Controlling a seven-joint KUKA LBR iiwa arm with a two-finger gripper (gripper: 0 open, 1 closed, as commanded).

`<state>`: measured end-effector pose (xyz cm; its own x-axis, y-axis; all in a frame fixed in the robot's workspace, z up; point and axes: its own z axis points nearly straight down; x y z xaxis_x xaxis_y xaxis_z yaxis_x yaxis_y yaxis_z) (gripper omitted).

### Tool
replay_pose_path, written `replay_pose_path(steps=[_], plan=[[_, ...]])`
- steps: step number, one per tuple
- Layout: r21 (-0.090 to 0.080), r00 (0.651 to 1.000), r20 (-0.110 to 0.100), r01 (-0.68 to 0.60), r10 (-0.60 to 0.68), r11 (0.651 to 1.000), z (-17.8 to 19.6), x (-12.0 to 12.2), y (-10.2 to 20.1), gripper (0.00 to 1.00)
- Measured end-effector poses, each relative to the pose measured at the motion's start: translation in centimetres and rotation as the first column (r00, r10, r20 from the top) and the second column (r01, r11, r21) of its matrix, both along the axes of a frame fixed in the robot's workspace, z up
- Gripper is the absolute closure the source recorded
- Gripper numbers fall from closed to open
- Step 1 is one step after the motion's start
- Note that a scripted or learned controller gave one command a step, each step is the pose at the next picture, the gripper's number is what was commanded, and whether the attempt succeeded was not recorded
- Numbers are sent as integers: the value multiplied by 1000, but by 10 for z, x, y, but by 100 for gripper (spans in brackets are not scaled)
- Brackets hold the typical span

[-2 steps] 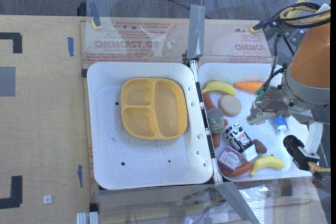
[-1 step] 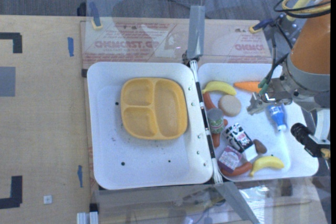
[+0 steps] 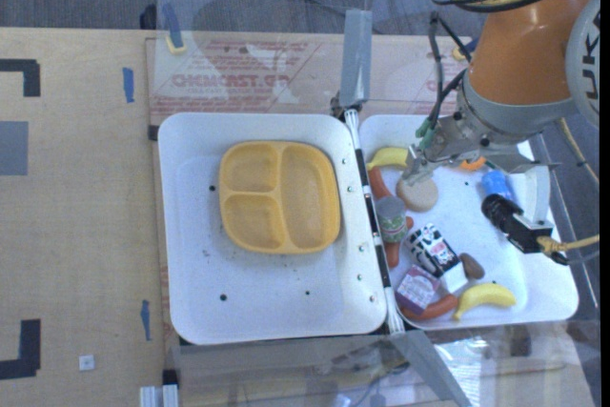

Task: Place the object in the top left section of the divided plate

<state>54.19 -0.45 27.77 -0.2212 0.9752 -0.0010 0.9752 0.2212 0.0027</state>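
Observation:
The yellow divided plate (image 3: 279, 196) lies in the left bin (image 3: 191, 281), with two small sections on its left and one long section on its right. Its top left section (image 3: 250, 169) is the one nearest the bin's far left corner. My gripper (image 3: 417, 169) hangs over the far left part of the right bin (image 3: 558, 286), well to the right of the plate. Right below its tip lies a round tan piece (image 3: 418, 194). Whether the gripper touches that piece is hidden by the wrist.
The right bin is crowded: a banana (image 3: 388, 155) and red sausage (image 3: 380, 181) beside the gripper, a small can (image 3: 391, 218), a black-and-white toy (image 3: 432, 248), a blue item (image 3: 497, 181), a second banana (image 3: 484, 298), another sausage (image 3: 431, 308). A bin wall (image 3: 367, 205) separates the plate from them.

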Motion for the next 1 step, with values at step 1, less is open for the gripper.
replay_pose_path(steps=[1], plan=[[1, 997, -5, 80, -80, 997, -94, -48, 85, 100]])
